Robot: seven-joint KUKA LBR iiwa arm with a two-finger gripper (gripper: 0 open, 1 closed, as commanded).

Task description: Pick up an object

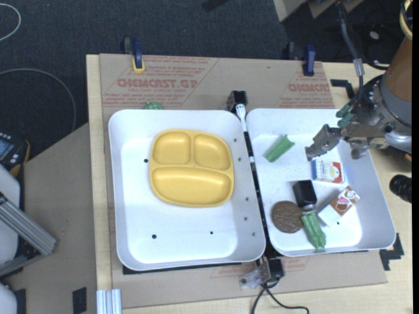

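We see the left bin [124,175] holding a yellow divided plate [192,167]; the right bin [376,195] holds a green block [279,148], small carton [327,171], brown disc [286,216]; the claw [339,144] hovers above with fingers apart, grasping nothing.

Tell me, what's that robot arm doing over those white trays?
The robot's gripper hangs over the right bin, above a small white box, with nothing between its fingers. That bin also holds a green block, a black block, a brown round thing, a green piece and a small red and white packet. The left bin holds a yellow divided plate. Nothing is picked up yet.
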